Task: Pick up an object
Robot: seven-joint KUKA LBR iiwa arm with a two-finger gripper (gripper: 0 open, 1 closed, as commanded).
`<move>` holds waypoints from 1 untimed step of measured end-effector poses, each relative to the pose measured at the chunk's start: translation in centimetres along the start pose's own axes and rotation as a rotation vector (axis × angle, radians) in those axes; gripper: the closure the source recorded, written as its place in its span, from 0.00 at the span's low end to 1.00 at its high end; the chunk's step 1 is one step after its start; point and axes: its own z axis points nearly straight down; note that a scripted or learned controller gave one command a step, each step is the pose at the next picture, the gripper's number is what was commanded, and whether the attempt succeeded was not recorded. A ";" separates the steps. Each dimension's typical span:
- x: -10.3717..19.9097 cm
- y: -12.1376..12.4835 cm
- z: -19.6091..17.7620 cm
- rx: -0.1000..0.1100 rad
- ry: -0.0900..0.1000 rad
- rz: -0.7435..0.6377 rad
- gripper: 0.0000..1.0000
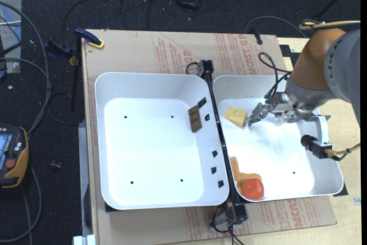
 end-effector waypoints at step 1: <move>0.0 0.1 -1.1 -0.002 -0.001 0.000 1.00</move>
